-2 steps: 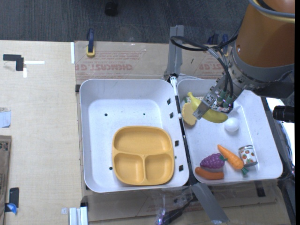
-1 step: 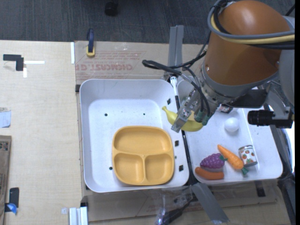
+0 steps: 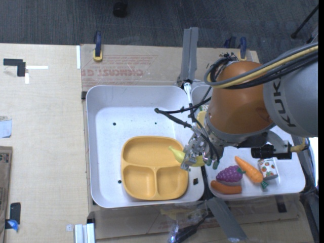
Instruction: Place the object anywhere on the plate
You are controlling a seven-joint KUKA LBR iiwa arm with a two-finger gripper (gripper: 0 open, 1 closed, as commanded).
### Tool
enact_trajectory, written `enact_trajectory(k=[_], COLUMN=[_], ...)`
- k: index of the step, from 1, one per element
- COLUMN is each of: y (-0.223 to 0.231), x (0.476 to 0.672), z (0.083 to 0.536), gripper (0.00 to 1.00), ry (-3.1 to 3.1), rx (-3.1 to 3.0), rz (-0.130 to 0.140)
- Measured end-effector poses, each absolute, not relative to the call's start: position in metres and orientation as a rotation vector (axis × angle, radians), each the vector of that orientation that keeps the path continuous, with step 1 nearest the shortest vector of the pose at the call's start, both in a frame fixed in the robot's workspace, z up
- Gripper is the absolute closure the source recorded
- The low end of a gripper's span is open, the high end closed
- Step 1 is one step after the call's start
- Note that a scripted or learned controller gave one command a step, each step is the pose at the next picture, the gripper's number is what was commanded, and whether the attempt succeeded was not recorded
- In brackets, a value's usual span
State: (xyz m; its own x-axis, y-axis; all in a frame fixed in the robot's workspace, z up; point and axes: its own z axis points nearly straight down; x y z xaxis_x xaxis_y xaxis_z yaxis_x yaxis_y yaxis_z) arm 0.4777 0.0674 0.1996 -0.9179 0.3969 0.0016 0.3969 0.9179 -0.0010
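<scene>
A yellow-orange plate (image 3: pixel 152 171) with three compartments lies in the left white bin (image 3: pixel 101 135), toward its front right. My gripper (image 3: pixel 194 156) hangs at the plate's right rim, just over the wall between the two bins. A yellow toy banana (image 3: pixel 177 154) sits between its fingers, one pointed end sticking out left over the plate's upper right corner and the other end showing to the right of the fingers. The gripper is shut on it. The orange wrist band and grey arm hide most of the right bin's back.
The right bin (image 3: pixel 293 186) holds purple grapes (image 3: pixel 230 174), a carrot (image 3: pixel 248 170), a small white carton (image 3: pixel 268 169) and a reddish-orange piece (image 3: pixel 226 187) near its front. Black cables (image 3: pixel 174 116) loop from the wrist over the left bin's back right.
</scene>
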Motion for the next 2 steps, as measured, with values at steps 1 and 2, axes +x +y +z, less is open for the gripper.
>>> enact_trajectory(k=[1,2], y=[0.067,0.087], x=[0.478,0.482], z=[0.200,0.377], gripper=[0.00,0.00], ry=[-3.075,-3.089], rx=[-0.636,-0.592], rz=[0.001,-0.001])
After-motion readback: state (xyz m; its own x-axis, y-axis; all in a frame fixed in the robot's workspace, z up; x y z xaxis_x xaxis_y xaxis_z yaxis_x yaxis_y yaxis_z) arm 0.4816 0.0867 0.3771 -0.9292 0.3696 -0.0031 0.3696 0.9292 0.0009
